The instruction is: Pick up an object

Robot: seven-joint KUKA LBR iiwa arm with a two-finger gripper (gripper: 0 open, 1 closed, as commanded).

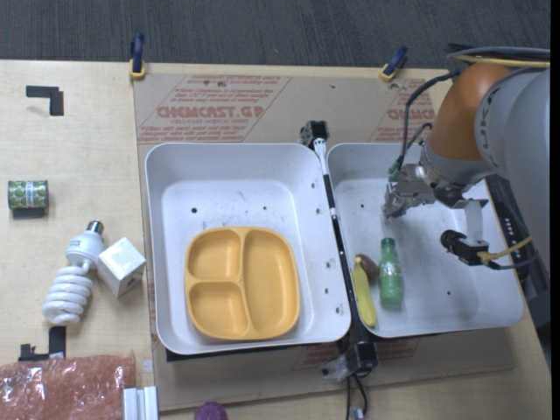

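Green bottle (390, 272) lies in the right-hand bin (490, 309), cap end pointing away from the camera, down in the near-left part of the bin floor; right alongside it, on its left, a yellow banana (363, 297) lies against the bin's left wall, with a small brown thing (370, 268) tucked between the banana's top and the bottle, too small to name. The gripper (401, 198) hangs over the upper-left of the same bin, apart from the bottle, with nothing seen between its fingers; whether the jaws are apart or together, I cannot tell from this angle. The grey arm with its orange band (459, 116) crowds in from the right, and black cables trail off the wrist over the bin.

Across in the left-hand bin (166, 234), a yellow divided plate (242, 282) with three compartments sits toward the near side. Off on the pale wooden bench (79, 147): a small green can (28, 195) on its side, a white spiral light bulb (73, 274), a white cube (122, 266) touching it, and a pinkish mesh bag (66, 388) at the near-left corner. The bins rest on a brown printed sheet (219, 103) clipped down with blue clamps (136, 55); dark carpet (280, 11) runs beyond.
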